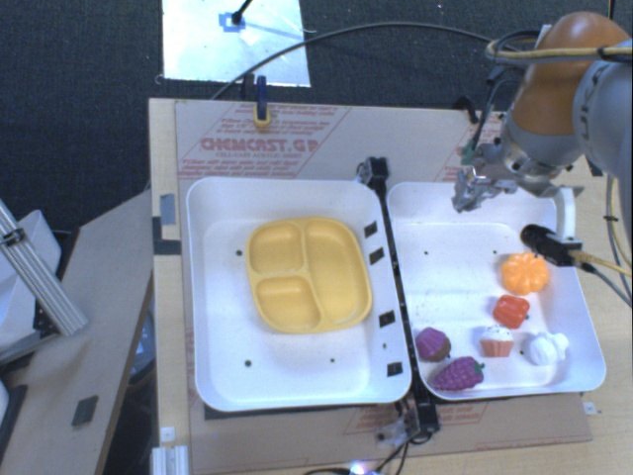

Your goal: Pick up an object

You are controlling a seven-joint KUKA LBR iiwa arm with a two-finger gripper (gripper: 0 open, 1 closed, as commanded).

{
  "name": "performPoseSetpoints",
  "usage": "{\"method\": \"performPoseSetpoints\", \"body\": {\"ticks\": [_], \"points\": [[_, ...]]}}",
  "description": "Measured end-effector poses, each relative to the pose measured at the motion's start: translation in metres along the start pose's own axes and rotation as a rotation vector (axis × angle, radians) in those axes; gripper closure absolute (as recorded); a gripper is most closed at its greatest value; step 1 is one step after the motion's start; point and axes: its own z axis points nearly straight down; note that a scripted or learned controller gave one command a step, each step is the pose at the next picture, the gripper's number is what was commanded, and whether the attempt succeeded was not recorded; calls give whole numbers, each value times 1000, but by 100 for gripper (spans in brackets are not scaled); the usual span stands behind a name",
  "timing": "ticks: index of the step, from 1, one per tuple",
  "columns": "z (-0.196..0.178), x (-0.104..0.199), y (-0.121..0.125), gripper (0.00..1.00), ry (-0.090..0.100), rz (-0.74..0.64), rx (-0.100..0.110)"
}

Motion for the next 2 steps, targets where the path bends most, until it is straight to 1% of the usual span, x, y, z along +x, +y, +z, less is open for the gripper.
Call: {"method": "performPoseSetpoints", "body": {"ticks": [1,2], "points": [[-54,0,2,100,0,-1,0],[-39,46,-23,100,1,-3,7]]}}
